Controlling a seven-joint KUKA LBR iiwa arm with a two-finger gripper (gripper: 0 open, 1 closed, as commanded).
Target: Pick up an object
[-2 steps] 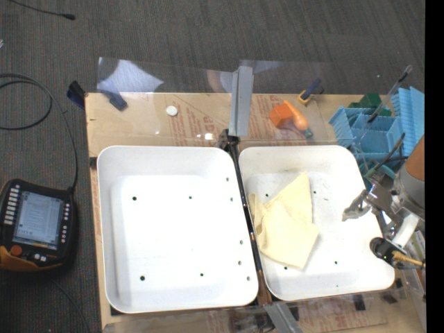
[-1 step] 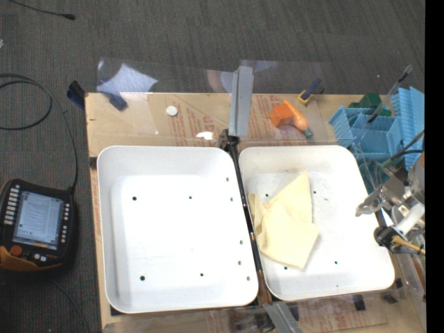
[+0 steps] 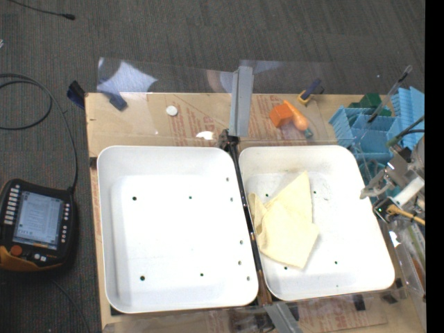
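Tool hovers at the right bin's outer edge; I can't tell its grip. Cream cloth lies well off to its side, mid-bin, stretched diagonally toward the divider.

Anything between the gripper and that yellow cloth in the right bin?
Nothing visible. The yellow cloth lies alone on the floor of the right bin, toward its left side. The gripper sits at the bin's right rim, with bare white floor between them.

Pale yellow cloth, folded and rumpled, lying flat in right bin, left-of-centre, near divider.
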